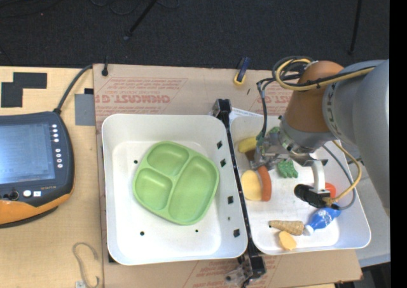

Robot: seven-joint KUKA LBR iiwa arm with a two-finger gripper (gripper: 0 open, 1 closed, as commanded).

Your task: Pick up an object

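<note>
Reaching in over the right bin (359, 233), the big grey arm (362, 109) bends down with its orange band on top. Beside that bin, the left bin (114, 153) holds a green plate (176, 181). The fingers (267, 156) hang low over the toy food near the bin's left wall, close to an orange carrot (264, 182) and a yellow piece (252, 185). I cannot tell how wide they are. Nothing looks grabbed yet. Next it must close on one toy and lift.

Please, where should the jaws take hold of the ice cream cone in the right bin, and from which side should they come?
Probably across the wide end of the ice cream cone, coming straight down from above. It lies flat on the floor of the right bin, pointing left. A small yellow piece lies close below it, so closing near the middle risks catching that.
</note>
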